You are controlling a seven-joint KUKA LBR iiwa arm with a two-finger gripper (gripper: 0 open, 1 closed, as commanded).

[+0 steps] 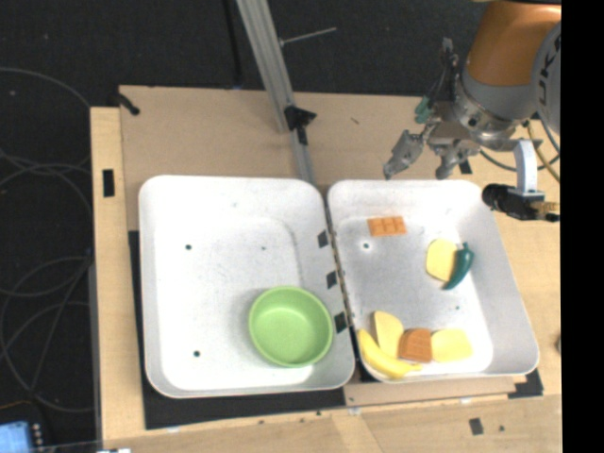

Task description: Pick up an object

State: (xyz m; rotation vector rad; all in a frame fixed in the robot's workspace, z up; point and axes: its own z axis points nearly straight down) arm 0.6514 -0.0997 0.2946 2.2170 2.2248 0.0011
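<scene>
- Arm (514, 45): grey with an orange band, entering from the upper right and hanging above the far edge of the right bin.
- Gripper (429, 159): above the bench just beyond the right bin's far rim; its two fingers (401, 154) stand spread apart with nothing between them.
- Left bin (189, 225): white, shallow; holds a green bowl (291, 325), upright, near the front right corner.
- Right bin (500, 281): white, shallow, touching the left bin along a shared edge.
- Orange waffle-like block (386, 226): flat on the right bin's floor, near the far rim, well apart from the other pieces.
- Yellow piece (440, 259) with a dark green piece (460, 266) against its right side: middle right of the right bin.
- Cluster at the right bin's front rim: banana (377, 357), a brown block (415, 345) and a yellow block (450, 345), all touching or overlapping.
- Metal post (269, 59): slants up from between the bins.
</scene>
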